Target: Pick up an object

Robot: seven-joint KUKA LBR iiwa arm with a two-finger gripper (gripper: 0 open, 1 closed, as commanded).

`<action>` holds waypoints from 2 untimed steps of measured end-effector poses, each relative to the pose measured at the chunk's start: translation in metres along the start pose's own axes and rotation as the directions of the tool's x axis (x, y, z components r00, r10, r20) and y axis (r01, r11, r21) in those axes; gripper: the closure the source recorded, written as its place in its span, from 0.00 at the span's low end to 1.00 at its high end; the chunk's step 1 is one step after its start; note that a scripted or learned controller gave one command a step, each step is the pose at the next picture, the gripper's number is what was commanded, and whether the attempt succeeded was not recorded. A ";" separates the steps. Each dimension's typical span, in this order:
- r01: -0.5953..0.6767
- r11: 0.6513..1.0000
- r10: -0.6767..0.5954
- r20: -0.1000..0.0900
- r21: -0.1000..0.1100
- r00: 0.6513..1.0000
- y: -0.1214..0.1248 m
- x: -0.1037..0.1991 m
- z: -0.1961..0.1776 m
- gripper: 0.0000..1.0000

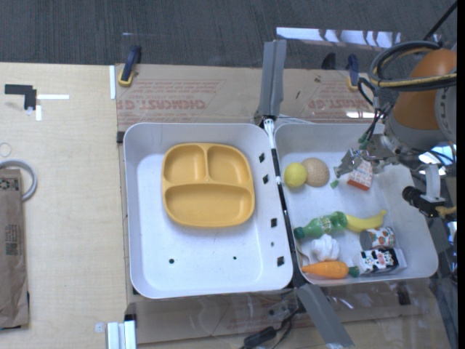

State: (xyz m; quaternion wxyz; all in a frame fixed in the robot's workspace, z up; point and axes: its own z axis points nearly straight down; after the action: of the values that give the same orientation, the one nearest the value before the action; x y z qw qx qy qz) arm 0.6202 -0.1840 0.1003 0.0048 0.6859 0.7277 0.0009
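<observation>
Where the arm (425, 93) comes in from 3 o'clock, its wrist and cables cover the 1 o'clock corner of the right bin (407, 195), and the arm's body is cut off by the frame edge. Gripper (357, 167) sits low over that corner. It is a tangle of grey metal against white plastic, and I cannot tell whether it is wide, narrow or holding anything.

A small red-and-white carton (361, 180) lies at the gripper's 6 o'clock side, touching or overlapping its outline. Its upper part is hidden by the gripper. Red end faces 6 o'clock; long axis cannot be made out.

Other objects in the right bin:
- lemon (295, 174) and tan ball (316, 171), touching, at 9 o'clock of the gripper.
- banana (367, 220), long axis roughly 9 to 3, the 3 o'clock tip raised toward 2.
- green bottle (323, 225), just beside the banana's 9 o'clock end, axis 8 to 2.
- carrot (325, 270) along the 6 o'clock wall, axis 9 to 3, green top at 3.
- white lump (323, 248) above the carrot; shape unclear.
- black-and-white carton (379, 260) and a small can (381, 237), labels too small to read.

Left bin (203, 260) holds a yellow divided plate (208, 184).
</observation>
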 end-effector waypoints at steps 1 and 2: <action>-0.004 1.000 0.004 0.004 -0.003 1.000 0.001 -0.003 -0.008 1.00; 0.147 0.989 -0.147 -0.007 0.011 0.989 -0.096 -0.003 -0.139 1.00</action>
State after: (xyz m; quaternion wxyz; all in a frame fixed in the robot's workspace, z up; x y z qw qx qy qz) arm 0.5230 -0.1917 0.2390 -0.0013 0.6305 0.7762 -0.0015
